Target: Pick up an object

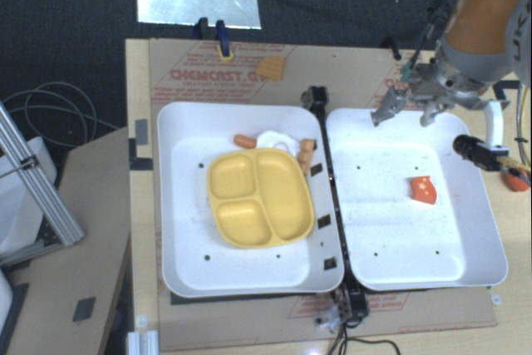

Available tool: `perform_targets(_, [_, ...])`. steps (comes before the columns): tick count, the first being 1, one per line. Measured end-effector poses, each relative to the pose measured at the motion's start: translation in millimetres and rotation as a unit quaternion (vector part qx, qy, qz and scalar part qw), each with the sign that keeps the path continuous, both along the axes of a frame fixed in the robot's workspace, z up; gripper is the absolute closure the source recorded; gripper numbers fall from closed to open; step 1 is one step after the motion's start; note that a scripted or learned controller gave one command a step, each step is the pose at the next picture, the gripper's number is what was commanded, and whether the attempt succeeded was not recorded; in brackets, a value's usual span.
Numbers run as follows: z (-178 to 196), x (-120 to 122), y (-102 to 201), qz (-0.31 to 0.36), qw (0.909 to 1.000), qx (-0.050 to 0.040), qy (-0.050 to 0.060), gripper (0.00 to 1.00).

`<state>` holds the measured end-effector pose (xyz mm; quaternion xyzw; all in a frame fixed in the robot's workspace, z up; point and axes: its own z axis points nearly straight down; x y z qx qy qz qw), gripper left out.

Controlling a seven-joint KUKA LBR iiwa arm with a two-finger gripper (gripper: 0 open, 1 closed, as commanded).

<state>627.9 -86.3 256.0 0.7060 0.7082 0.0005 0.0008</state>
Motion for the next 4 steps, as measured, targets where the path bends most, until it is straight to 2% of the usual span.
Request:
perform_targets(1, [-73.7,-11.5,-66.5,-0.004,1.0000,-0.0007,0.003,0.00])
perform_targets(2, [-77.4,-62.3,-124.8,-0.004,1.0000,-0.0010,0.002,0.00])
perform_targets(3, [-74.7,-101.5,-120.5,-0.002,1.0000,0.0002,0.001,0.00])
perform_targets(4, [-176.3,-70.7,-118.9,0.001,1.0000,0.0001,0.001,0.00])
